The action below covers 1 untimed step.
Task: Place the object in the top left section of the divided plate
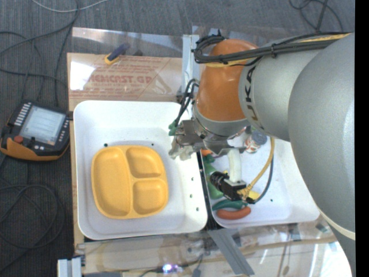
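A yellow divided plate (130, 182) lies in the left bin (92, 120). It has one long section on its left side and two smaller ones on its right, and nothing lies in any of them. My gripper (181, 143) hangs under the orange wrist band (222, 88), over the seam between the two bins, just off the plate's upper right corner. The wrist hides most of it, and I see no object in it. In the right bin (288, 203), small items show below the arm: a red piece (233, 213), a green piece (222, 204) and a white cylinder (234, 164).
The grey arm (311, 114) covers most of the right bin. A yellow cable (262, 180) loops down from the wrist. A teach pendant (34, 130) lies on the floor to the left. Behind the bins lies a cardboard sheet (124, 77).
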Available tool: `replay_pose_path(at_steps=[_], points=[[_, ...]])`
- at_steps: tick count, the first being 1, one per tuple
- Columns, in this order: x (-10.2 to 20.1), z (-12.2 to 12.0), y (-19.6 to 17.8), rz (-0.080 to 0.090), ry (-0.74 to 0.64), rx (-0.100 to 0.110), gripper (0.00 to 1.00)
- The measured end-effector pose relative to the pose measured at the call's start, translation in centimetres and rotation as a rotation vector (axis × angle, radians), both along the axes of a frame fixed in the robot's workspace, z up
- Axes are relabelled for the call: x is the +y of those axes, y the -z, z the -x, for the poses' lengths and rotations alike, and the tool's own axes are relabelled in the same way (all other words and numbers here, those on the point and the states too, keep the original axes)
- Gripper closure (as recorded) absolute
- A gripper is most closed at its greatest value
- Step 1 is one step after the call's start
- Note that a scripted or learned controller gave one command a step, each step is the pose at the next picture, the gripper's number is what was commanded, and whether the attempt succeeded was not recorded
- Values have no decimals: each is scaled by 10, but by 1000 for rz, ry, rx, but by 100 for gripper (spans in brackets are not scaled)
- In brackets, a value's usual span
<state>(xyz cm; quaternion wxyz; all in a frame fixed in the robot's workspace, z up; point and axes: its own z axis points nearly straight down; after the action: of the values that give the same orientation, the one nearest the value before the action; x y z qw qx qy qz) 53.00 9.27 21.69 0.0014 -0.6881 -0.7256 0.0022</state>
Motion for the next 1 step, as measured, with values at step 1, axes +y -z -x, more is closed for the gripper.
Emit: replay_pose_path(at_steps=[1], points=[[-31,24,1,-3,-569,-2,100]])
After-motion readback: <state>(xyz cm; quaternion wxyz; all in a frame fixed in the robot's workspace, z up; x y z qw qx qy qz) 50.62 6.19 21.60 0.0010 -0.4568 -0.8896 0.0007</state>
